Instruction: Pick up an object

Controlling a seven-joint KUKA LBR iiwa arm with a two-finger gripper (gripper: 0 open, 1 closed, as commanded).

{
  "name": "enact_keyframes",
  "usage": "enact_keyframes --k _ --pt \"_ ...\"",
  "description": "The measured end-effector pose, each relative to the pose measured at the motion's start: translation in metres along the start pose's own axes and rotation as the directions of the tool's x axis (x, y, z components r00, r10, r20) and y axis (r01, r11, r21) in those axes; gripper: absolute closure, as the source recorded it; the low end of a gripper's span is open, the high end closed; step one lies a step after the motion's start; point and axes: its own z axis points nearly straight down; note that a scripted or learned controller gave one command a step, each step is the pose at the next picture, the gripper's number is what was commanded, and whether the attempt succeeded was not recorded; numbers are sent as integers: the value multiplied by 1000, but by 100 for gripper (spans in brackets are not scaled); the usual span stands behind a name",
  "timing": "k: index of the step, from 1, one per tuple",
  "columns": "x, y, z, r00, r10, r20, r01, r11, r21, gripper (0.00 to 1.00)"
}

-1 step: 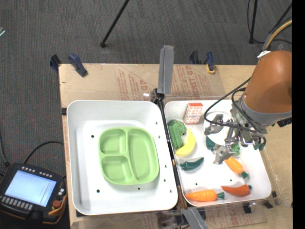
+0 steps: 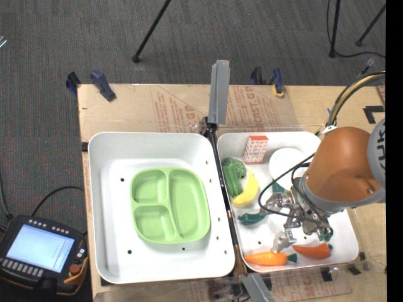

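- Nearest us, in the right bin (image 2: 350,255), we see a toy carrot (image 2: 269,258) and an orange-red piece (image 2: 313,250) along the front wall; either could be the object to pick.
- Just above them hangs the gripper (image 2: 286,239), low over the carrot; we cannot tell how it is set, so a grasp is unconfirmed.
- We judge the main risk a miss: the carrot lies close to the wall and may slide or roll aside.
- Farther back, the teal piece (image 2: 250,218), banana (image 2: 247,191), green vegetable (image 2: 233,174) and small carton (image 2: 255,148) crowd the bin; a sweep could nudge them.
- The left bin (image 2: 107,162) holds a green divided tray (image 2: 170,205).
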Motion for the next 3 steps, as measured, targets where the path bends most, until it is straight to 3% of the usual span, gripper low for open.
enact_keyframes --k 1,2,3 --pt "-83 12 21 1000 25 -7 -25 1000 -2 0" --pt "-21 -9 20 999 50 -10 -50 999 0 0" --pt "-81 -3 20 978 210 -6 -210 978 0 0"
